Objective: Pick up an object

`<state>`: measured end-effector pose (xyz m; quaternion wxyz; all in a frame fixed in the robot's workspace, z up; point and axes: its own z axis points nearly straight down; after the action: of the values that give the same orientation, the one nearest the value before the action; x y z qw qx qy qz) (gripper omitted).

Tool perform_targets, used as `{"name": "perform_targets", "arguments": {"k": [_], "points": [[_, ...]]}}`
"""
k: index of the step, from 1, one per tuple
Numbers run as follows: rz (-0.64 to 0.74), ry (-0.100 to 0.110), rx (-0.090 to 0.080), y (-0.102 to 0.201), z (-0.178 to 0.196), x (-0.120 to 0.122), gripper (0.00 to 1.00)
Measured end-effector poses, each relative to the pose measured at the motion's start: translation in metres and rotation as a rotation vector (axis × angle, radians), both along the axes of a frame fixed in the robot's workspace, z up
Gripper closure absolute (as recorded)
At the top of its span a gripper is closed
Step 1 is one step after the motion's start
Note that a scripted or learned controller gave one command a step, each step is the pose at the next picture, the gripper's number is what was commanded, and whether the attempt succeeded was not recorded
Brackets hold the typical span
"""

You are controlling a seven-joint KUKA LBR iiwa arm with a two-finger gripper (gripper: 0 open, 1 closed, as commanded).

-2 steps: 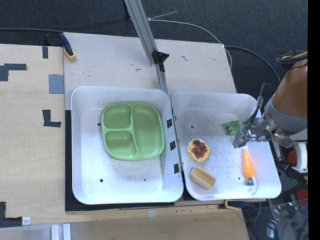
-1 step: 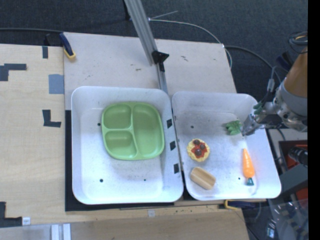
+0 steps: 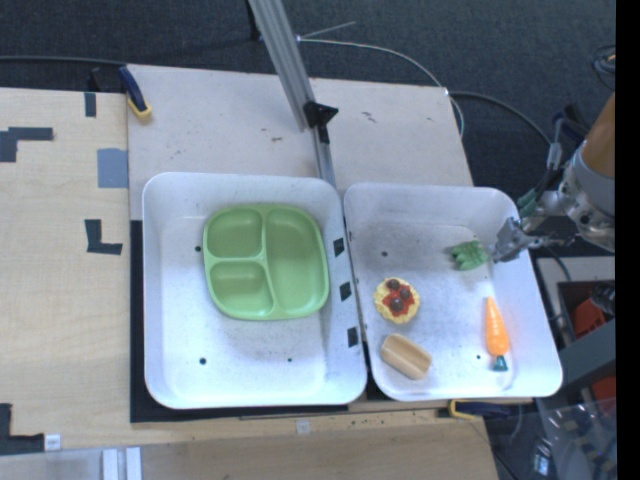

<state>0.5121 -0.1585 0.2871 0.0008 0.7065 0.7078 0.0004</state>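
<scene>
White bins [image 3: 165, 298] look plastic, smooth w/ dark scuffs (esp. right one); green tray [image 3: 266, 261] matt plastic; bench [image 3: 50, 268] pale wood-grain; pole [image 3: 280, 38] brushed metal.

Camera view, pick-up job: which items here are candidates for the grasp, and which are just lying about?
Job items, all in the right bin:
- green toy, right beside the gripper
- carrot
- small tart
- bread roll

Just lying about:
- green divided plate in the left bin
- yellow and blue clamp on the bench
</scene>
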Motion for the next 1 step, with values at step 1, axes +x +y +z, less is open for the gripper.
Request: {"name": "perform_targets", "arguments": {"k": [1], "points": [[0.005, 0.003, 0.002, 0.0574, -0.0030, 0.0042, 1.00]]}}
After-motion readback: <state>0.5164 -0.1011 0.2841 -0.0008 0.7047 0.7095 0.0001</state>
